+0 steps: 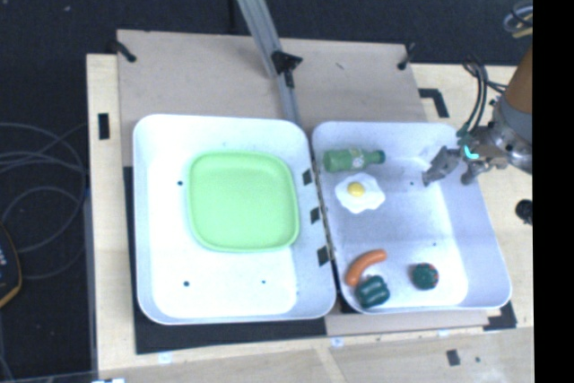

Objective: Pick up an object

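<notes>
Over the right bin's (480, 229) far right rim: gripper (456, 168), fingers spread, nothing between them. Bottle (352, 160), egg (359, 195), sausage (367, 264), pepper (372, 290) and a round green piece (424, 276) all loose on the floor, well apart from it. Likely to clip the rim if lowered here, or close on air.
</notes>
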Available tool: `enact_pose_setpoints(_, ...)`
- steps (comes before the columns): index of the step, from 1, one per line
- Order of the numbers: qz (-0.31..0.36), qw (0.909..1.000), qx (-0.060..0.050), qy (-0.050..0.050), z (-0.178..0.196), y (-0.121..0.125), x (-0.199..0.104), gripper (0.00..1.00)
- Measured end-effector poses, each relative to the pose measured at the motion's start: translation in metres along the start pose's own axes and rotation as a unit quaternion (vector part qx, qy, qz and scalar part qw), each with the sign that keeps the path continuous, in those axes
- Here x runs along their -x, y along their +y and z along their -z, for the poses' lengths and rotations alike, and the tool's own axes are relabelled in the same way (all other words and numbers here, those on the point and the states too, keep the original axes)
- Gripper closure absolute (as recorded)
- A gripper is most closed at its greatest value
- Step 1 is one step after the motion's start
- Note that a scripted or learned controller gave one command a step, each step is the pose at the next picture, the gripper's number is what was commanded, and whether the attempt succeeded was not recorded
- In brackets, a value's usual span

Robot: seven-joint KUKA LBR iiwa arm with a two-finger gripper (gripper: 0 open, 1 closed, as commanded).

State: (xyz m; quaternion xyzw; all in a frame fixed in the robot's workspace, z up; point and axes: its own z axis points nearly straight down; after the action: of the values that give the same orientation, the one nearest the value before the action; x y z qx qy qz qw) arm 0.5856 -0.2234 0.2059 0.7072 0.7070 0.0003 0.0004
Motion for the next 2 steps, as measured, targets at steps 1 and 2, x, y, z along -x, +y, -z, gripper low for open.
enact_pose_setpoints(1, 0.000, 1.0000, 0.000, 0.000, 0.000, 0.000, 0.000, 0.00)
enact_pose_setpoints(2, 0.000, 1.0000, -0.002, 0.000, -0.052, -0.005, -0.009, 0.00)
